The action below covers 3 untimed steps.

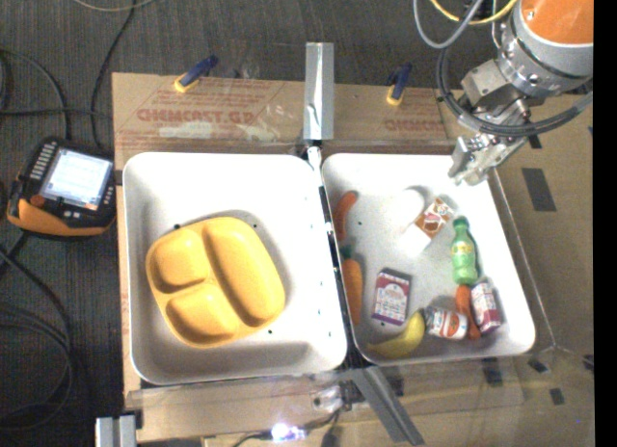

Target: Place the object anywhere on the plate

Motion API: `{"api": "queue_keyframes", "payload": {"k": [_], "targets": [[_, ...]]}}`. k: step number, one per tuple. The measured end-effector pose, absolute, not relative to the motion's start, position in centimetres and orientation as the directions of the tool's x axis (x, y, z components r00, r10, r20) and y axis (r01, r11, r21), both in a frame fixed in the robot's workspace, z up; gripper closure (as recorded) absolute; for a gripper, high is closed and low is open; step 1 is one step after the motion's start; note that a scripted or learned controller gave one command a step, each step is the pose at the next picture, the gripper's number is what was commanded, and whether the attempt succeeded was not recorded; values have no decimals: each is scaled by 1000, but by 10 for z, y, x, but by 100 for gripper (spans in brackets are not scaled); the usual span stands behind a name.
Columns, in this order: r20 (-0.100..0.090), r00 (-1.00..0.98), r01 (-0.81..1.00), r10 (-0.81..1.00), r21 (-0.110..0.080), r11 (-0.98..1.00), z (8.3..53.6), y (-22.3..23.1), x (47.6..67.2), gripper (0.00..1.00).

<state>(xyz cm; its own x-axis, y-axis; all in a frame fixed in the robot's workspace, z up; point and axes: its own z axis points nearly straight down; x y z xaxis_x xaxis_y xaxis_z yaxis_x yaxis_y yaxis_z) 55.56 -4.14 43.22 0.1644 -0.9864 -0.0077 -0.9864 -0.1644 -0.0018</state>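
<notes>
Camera view: end effector (472, 164) above right bin's (516, 243) far-right rim, grip unreadable; yellow plate (216, 278) fills left bin's (135, 243) middle.

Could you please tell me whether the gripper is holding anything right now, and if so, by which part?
Nothing is held: the two-finger gripper hangs above the right white bin's far corner, with no object between its fingers.

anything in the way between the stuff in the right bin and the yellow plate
Only the two bins' adjoining walls, which anything carried to the yellow plate must be lifted over. The plate sits alone in the left bin. The gripper hangs above the right bin's far right corner.
</notes>
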Motion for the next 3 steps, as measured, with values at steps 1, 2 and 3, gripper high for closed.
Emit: {"api": "queue_keyframes", "payload": {"k": [1, 2, 3], "targets": [[-8, 165, -986, -986, -1, -165, 432, -41, 556, 0], [-17, 162, -987, -987, -3, -162, 440, -39, 558, 100], [-9, 562, -827, -827, -2, -562, 432, 25, 519, 100]]}}
